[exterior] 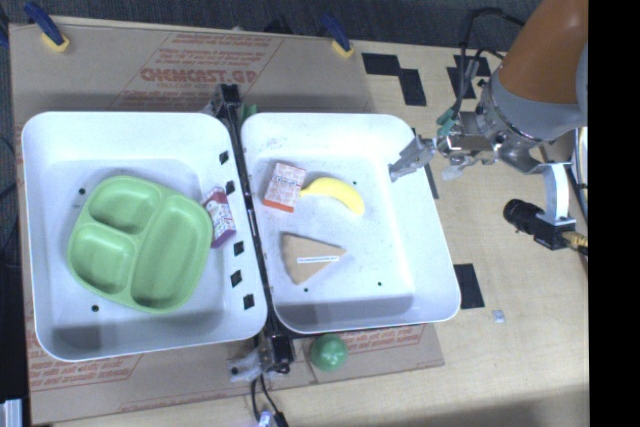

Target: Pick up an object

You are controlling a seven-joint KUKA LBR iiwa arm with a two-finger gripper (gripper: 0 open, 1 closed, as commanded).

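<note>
In the right bin lie a yellow banana, a small red and white box to its left, and a tan wedge with a white label nearer the front. My gripper hangs over the bin's right rim, to the right of the banana and well apart from it. Nothing shows between its fingers.
The left bin holds a green divided plate and a small dark red packet by the divider. A green ball sits on the cardboard in front of the right bin. Cables and a black fitting lie at the right.
</note>
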